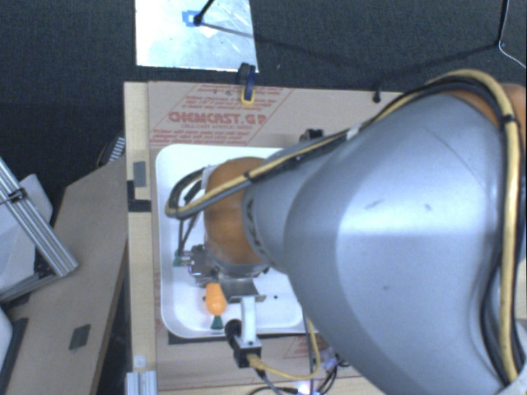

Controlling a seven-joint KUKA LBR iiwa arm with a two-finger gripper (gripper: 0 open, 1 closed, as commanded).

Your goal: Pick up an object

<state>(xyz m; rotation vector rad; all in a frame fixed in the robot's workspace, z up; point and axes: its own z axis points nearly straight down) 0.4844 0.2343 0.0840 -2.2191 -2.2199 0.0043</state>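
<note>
The grey arm with its orange band [233, 212] reaches down into the left white bin [169, 179] and covers most of it. My gripper [212, 280] hangs low over the bin's near part, seen from above and behind the wrist. A small orange object [215, 299] lies right beneath or against the gripper's tip, with a dark green piece [217, 323] just below it near the bin's front wall. I cannot tell whether the orange object is held. A small green bit [177, 260] shows at the gripper's left side.
The bench of pale board [222, 109] surrounds the bin. A silver sheet [193, 23] lies beyond the bench's far edge. An aluminium rail [33, 225] slants at the far left. The arm's large grey body [395, 245] hides the right bin.
</note>
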